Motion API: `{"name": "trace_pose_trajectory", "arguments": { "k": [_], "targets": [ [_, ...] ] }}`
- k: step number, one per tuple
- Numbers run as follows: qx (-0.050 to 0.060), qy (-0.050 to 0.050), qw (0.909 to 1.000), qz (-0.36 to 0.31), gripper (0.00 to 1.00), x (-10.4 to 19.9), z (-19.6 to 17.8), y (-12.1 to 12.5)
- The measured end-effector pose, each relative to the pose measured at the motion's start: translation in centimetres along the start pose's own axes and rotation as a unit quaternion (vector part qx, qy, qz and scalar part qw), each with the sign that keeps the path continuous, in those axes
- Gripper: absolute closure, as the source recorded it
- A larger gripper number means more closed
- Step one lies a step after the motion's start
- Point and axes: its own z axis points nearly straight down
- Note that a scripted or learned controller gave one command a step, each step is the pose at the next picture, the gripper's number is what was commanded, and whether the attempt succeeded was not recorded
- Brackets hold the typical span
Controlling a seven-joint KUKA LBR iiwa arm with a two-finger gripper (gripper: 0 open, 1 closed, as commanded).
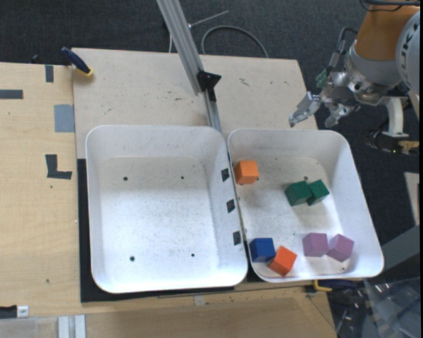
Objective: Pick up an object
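I see seven blocks in the right bin point(352, 167): an orange block point(247, 172) near its left wall, two green blocks point(307, 191) touching mid-bin, a blue block point(262, 248) against a tilted orange one point(283, 260) at the near-left corner, and two purple blocks point(327, 246) side by side near the front-right corner.

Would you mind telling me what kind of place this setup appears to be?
Most likely a robotics lab bench for grasping trials: a robot arm above two white bins, small coloured blocks as test objects, and tape marks on the plywood.
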Motion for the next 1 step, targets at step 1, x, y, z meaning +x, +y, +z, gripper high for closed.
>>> {"name": "trace_pose_trajectory", "arguments": {
  "k": [1],
  "targets": [
    [0.007,-0.001,1.0,0.001,0.0,5.48,15.2,1.56]
  ]
}}
